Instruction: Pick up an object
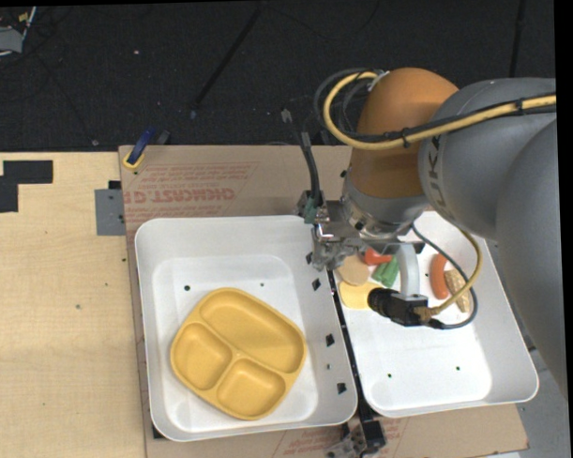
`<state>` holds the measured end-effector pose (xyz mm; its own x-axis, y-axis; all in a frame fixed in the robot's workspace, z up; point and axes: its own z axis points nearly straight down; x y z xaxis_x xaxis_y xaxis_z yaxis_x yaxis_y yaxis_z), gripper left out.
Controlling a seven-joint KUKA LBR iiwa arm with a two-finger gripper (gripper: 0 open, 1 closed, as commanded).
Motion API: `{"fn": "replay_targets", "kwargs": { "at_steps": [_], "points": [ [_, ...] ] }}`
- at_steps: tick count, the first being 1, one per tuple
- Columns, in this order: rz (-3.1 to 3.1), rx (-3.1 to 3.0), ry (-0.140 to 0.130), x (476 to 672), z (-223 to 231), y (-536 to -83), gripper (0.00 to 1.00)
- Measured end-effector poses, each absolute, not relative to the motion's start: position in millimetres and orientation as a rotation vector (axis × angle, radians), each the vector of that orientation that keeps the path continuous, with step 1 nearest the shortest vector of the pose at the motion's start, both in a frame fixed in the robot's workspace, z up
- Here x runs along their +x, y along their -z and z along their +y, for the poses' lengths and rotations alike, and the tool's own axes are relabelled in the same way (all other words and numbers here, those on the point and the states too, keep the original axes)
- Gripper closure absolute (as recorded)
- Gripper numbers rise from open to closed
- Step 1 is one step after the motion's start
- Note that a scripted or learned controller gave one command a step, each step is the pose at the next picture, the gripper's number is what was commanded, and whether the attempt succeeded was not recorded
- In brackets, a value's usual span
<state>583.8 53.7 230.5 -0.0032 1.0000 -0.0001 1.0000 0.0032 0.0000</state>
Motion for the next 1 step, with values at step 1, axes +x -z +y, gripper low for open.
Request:
{"fn": "replay_targets", "kwargs": {
  "at_steps": [1],
  "points": [
    [2.225,2.219,0.001,585.5,98.7,-221.3,1.00]
  ]
}}
